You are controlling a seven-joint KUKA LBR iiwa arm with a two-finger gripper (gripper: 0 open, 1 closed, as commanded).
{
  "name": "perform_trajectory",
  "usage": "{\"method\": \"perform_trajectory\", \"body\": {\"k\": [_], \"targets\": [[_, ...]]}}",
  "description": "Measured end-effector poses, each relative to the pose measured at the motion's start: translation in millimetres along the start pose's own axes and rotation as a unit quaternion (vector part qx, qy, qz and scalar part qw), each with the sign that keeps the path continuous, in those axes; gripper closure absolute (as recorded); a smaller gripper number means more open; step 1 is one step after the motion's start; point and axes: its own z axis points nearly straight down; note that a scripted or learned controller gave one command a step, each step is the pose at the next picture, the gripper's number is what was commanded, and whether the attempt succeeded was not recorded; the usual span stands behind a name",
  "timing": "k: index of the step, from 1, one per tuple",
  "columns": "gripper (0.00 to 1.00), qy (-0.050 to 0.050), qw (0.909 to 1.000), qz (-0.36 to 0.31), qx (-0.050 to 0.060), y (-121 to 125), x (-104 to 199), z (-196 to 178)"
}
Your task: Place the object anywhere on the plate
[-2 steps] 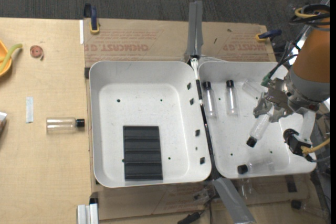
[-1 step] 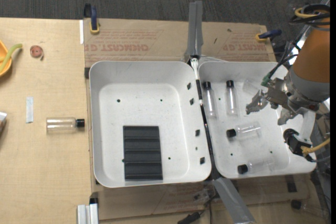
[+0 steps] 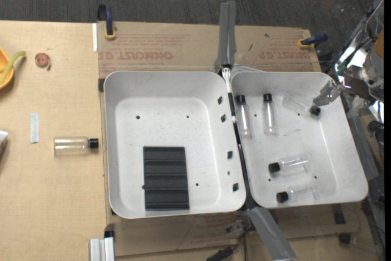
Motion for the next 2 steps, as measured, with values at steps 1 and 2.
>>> {"method": "perform_trajectory", "body": {"k": [1, 2], "targets": [[0.00, 0.000, 0.9986, -0.052, -0.001, 94, 1, -95], [0.00, 0.000, 1.0000, 0.005, 0.000, 30, -18, -206]]}}
